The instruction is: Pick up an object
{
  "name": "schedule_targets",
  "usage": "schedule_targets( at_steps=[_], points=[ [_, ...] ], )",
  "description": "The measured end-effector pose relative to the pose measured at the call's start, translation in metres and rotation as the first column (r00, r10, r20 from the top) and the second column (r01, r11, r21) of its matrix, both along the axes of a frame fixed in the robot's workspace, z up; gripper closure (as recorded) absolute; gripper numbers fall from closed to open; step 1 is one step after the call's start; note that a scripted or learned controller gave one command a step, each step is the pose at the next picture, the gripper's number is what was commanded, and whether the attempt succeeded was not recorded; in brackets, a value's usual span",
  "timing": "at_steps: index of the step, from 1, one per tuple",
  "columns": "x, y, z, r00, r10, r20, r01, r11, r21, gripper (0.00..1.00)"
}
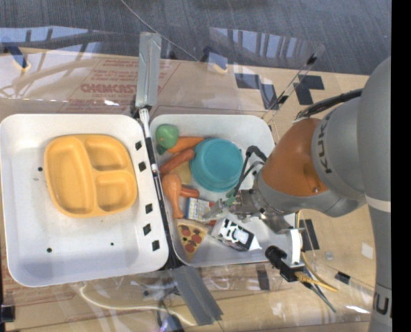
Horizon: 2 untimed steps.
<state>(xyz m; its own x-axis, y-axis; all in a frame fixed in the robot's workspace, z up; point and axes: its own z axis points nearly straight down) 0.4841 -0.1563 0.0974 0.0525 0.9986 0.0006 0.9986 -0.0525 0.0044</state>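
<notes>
Gripper (pixel 227 209) sits low in the right bin (pixel 257 125), over the clutter near its front-middle; jaw state can't tell, the wrist hides the tips. No obj seen between them.

Objs to pick are all in the right bin, packed toward its left half. Just left of the gripper: a small colourful box or pack (pixel 197 209), type unclear. Below it, a toy pizza slice (pixel 190 236) at the front-left corner. Right of that, just under the gripper, a black-and-white item (pixel 234 234), too blurred to name. Above the gripper, a teal bowl (pixel 218 164), upside down by the look of it. Left of the bowl, two toy carrots (pixel 181 150) lying across each other, w/ a green ball-like toy (pixel 167 135) at the back-left corner. An orange drumstick-shaped toy (pixel 172 191) lies along the left wall.

Left bin (pixel 25 247) holds a yellow divided plate (pixel 90 173), three compartments, flat, toward the back.

Arm's orange band (pixel 295 164) hangs over the right bin's right side. Bench (pixel 88 78) shows cardboard & tape.
</notes>
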Motion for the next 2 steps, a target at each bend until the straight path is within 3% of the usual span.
schedule_targets(
  at_steps=[1, 2],
  points=[
    [0.045, 0.057, -0.001, 0.997, -0.077, 0.005, 0.077, 0.997, 0.000, 0.00],
    [0.093, 0.045, -0.001, 0.933, -0.360, 0.000, 0.360, 0.933, 0.003, 0.00]
  ],
)
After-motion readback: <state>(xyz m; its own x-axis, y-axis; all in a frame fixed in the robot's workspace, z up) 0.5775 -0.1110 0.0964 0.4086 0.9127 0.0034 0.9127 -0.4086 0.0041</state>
